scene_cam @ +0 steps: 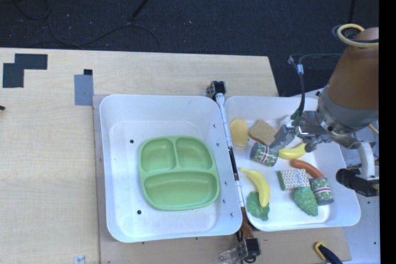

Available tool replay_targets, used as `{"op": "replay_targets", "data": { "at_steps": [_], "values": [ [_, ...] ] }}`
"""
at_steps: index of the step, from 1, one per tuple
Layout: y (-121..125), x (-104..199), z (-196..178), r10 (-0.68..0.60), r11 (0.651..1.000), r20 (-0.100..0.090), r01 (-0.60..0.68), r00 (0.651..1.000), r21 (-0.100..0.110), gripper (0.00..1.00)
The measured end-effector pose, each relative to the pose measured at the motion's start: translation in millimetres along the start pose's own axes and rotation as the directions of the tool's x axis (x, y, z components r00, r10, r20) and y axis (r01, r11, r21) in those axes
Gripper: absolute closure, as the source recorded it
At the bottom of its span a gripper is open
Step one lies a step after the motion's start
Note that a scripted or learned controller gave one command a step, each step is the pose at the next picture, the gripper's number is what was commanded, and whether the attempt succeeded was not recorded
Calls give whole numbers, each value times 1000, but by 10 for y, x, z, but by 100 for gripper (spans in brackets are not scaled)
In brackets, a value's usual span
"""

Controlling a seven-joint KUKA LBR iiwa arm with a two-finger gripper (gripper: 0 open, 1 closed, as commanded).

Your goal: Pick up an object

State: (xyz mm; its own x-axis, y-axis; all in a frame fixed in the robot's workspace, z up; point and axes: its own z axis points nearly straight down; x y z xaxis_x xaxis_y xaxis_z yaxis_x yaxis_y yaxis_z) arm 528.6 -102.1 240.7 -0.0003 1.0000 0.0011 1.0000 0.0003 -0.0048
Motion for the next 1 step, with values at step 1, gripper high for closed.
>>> {"op": "replay_targets", "data": {
  "at_steps": [1],
  "values": [
    [280,-141,1444,2,1000,-1,-2,1000,2,0]
  ]
}}
